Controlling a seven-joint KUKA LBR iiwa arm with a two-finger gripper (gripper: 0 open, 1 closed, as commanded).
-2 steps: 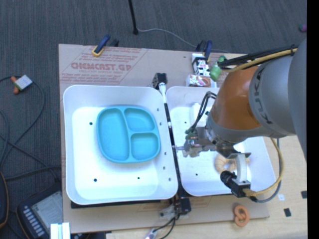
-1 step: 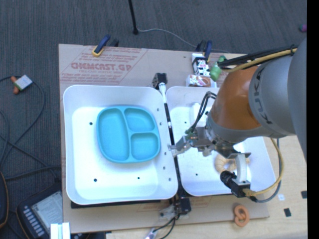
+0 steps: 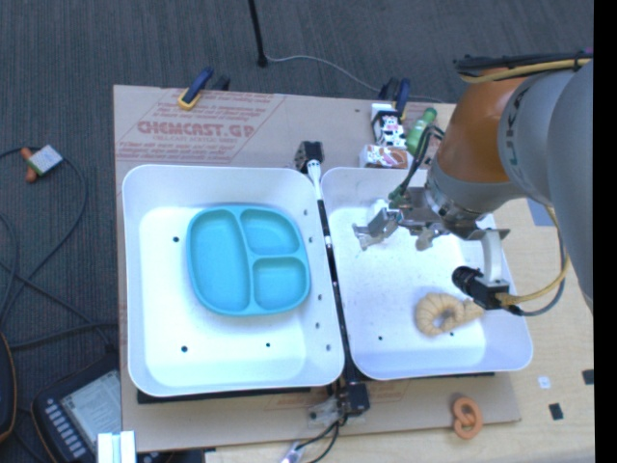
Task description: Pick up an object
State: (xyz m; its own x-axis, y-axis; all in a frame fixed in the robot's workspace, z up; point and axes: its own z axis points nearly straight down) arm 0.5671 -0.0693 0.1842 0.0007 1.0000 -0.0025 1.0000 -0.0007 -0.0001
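Observation:
A tan croissant-shaped object [image 3: 443, 313] lies in the right bin [image 3: 386, 355], near its front right corner. A blue divided plate [image 3: 249, 259] rests in the middle of the left bin [image 3: 154, 355]. My gripper [image 3: 397, 236] hangs over the back part of the right bin, up and to the left of the croissant and apart from it. It is open, with nothing between its fingers [image 3: 370, 231].
The grey arm with its orange band [image 3: 482, 143] covers the right bin's back right corner. A black cable fitting [image 3: 474, 285] sits just above the croissant. A small orange ring [image 3: 467, 417] lies on the bench in front of the right bin. Blue clamps [image 3: 197, 86] hold the board's far edge.

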